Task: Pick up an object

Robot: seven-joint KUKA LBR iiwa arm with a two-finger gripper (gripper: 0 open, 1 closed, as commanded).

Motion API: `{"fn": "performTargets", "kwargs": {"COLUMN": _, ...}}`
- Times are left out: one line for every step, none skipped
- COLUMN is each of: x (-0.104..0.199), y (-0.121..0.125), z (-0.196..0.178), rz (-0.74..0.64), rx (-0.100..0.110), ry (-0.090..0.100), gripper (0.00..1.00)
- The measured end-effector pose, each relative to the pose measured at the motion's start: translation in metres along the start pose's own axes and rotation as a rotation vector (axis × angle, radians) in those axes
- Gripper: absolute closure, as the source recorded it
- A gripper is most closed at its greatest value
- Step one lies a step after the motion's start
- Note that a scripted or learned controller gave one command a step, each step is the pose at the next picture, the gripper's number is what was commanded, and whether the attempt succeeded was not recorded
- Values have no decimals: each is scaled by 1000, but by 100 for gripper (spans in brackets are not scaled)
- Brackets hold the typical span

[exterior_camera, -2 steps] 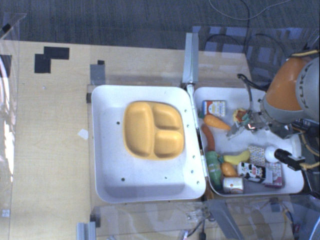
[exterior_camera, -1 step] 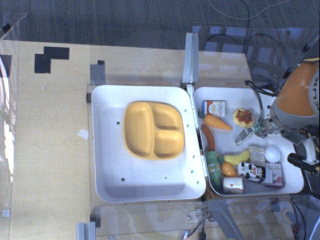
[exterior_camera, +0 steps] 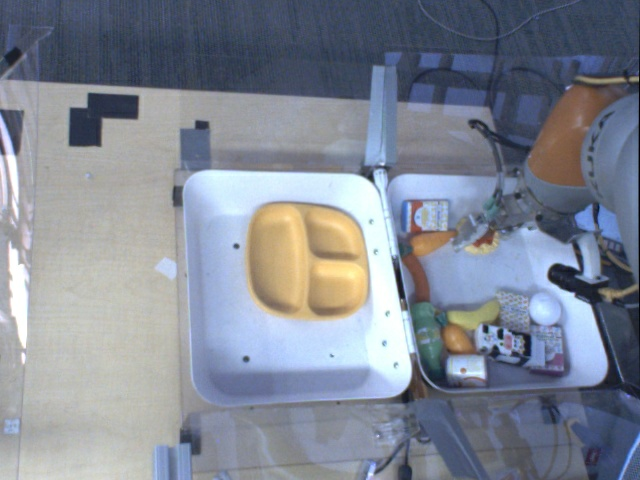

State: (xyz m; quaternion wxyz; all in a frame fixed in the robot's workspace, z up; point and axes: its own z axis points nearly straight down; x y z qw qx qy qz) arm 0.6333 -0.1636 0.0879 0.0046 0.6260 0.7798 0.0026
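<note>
Hand (exterior_camera: 478, 232) beside carrot (exterior_camera: 432, 242), lying left-right

Bins: 2 white, side by side — left bin (exterior_camera: 215, 298), right bin (exterior_camera: 590, 368). Yellow tray (exterior_camera: 305, 260): 1, with 3 compartments, in the left bin. Right bin, counted: 1 small carton (exterior_camera: 426, 215), 1 carrot (exterior_camera: 432, 243), 1 sausage (exterior_camera: 420, 280), 1 green bottle (exterior_camera: 428, 330), 1 banana (exterior_camera: 472, 315), 1 orange (exterior_camera: 457, 339), 1 can (exterior_camera: 466, 370), 1 white ball (exterior_camera: 545, 309), 1 cow-patterned carton (exterior_camera: 503, 342). Arm (exterior_camera: 585, 153): 1.
</note>
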Motion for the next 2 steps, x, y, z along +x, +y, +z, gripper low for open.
{"fn": "performTargets", "kwargs": {"x": 1, "y": 3, "z": -14, "rz": -8, "rx": -8, "ry": -4, "gripper": 100}}
{"fn": "performTargets", "kwargs": {"x": 42, "y": 20, "z": -119, "rz": -7, "rx": 0, "ry": 0, "gripper": 100}}
